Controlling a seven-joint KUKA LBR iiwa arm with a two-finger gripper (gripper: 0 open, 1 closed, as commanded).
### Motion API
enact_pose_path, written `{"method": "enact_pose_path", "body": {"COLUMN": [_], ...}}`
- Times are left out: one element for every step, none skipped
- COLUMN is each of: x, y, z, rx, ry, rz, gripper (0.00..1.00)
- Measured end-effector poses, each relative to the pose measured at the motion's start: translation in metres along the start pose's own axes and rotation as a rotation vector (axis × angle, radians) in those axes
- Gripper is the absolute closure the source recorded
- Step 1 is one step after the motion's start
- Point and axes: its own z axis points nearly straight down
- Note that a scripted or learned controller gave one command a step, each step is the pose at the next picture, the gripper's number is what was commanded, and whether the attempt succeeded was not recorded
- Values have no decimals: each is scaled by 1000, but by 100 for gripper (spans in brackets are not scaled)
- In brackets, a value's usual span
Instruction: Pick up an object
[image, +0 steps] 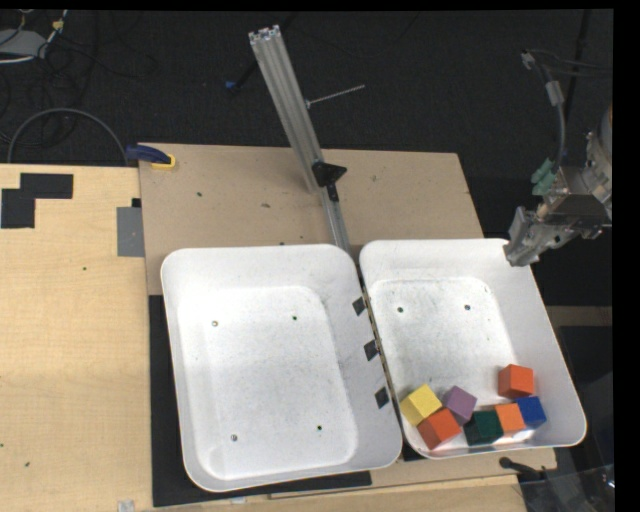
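Note:
Several small blocks lie bunched in the near corner of the right bin (452, 300): a yellow block (421, 403), a purple block (460, 402), a red block (438, 428), a green block (484, 427), an orange block (510, 417), a blue block (532, 410) and a red-orange cube (516, 380). My gripper (522, 245) hangs over the far right rim of that bin, well away from the blocks. Nothing can be seen held in it.
The left bin (260, 350) sits beside the right one, with black clips along their shared edge. An aluminium bar (290, 100) slants up from behind the bins. A blue and yellow clamp (150, 155) lies at the bench's far left corner.

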Motion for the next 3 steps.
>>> {"method": "enact_pose_path", "body": {"x": [22, 105, 73], "y": [-3, -9, -15], "z": [-72, -93, -92], "rx": [-8, -2, 2], "ry": [-2, -1, -3], "rz": [5, -1, 9], "gripper": [100, 100, 100]}}
